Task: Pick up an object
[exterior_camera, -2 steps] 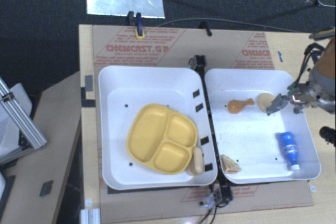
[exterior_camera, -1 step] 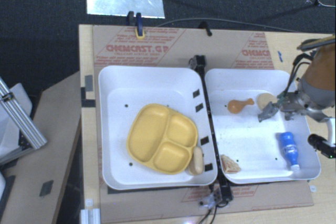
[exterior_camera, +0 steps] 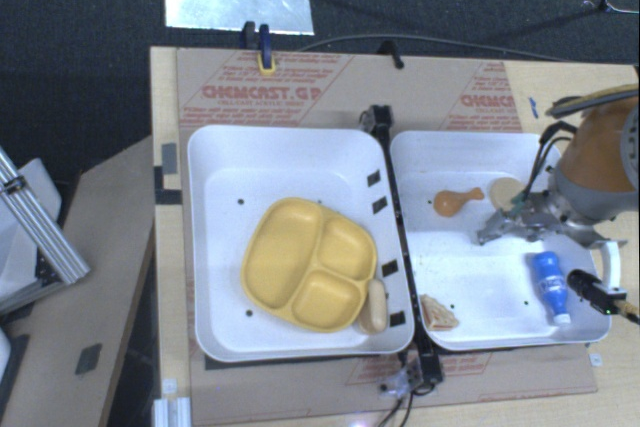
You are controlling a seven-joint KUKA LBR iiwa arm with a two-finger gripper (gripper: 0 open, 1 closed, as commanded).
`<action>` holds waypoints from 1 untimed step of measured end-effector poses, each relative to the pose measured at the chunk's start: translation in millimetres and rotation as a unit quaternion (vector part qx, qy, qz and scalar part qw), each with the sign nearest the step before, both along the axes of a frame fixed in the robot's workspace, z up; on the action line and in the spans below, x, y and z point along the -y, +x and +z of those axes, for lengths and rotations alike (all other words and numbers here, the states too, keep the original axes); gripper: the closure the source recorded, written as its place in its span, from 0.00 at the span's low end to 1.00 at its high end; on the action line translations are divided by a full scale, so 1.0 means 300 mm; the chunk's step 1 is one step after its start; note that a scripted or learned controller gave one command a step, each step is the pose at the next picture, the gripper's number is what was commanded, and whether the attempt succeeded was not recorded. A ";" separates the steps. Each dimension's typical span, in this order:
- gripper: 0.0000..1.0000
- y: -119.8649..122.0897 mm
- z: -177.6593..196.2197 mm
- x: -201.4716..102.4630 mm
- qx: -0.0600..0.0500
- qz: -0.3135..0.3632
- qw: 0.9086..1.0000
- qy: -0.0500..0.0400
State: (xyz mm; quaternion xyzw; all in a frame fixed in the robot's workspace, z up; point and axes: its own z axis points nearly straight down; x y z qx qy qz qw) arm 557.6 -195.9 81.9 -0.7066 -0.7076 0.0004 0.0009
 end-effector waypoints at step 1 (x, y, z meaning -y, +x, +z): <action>1.00 0.006 0.045 0.003 0.003 0.000 1.000 -0.001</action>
